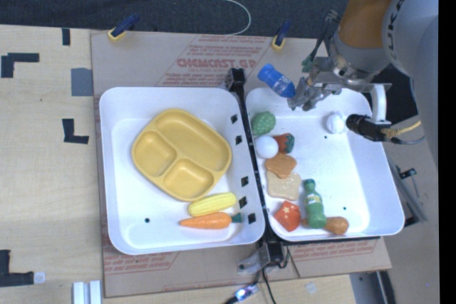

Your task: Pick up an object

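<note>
I hold the gripper point(305, 100) over the right bin's point(370, 221) far edge, blue bottle point(276, 80) just left, finger state indeterminable, pending a pick.

A yellow tray point(182, 153), yellow corn point(211, 203) and an orange carrot point(207, 222) lay in the white left bin point(114, 174); the bottle point(276, 81) was blue.
</note>
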`<state>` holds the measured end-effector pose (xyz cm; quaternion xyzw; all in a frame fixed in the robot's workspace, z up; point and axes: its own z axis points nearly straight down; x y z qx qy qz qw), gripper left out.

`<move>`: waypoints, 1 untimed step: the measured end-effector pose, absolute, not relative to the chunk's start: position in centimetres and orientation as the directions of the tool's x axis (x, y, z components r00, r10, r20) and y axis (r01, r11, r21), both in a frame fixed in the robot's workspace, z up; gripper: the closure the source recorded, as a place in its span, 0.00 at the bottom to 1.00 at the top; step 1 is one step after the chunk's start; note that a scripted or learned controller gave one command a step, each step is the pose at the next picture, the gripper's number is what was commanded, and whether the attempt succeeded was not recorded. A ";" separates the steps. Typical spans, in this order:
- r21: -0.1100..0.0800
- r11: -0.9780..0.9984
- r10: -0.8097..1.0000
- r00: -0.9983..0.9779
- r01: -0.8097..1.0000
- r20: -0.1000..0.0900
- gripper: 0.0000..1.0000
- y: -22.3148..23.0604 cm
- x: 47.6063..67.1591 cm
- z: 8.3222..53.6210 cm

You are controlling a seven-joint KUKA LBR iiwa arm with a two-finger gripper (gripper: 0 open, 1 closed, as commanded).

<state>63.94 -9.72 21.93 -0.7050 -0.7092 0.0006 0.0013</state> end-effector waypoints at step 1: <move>-0.001 0.006 1.000 -0.006 1.000 0.001 1.00 -4.0 63.8 23.1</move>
